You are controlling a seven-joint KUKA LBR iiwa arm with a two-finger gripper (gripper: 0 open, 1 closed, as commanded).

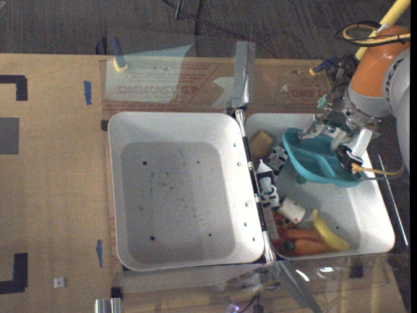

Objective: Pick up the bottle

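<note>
Camera view: gripper sits over the teal plastic bowl in the right bin; I can't tell its state from here. My best guess for the bottle is the small white one with black markings, lying along that bin's left wall, just beside the divider. The arm is well off it. Risks, as I judge them: closing on the bowl rim instead, or a descent blocked by the bin wall, since the bottle hugs it. A smooth rounded body could roll or slip out. Clutter is tight: tan block, white cup, yellow banana, orange carrots. Left bin is matte white, speckled.
</note>
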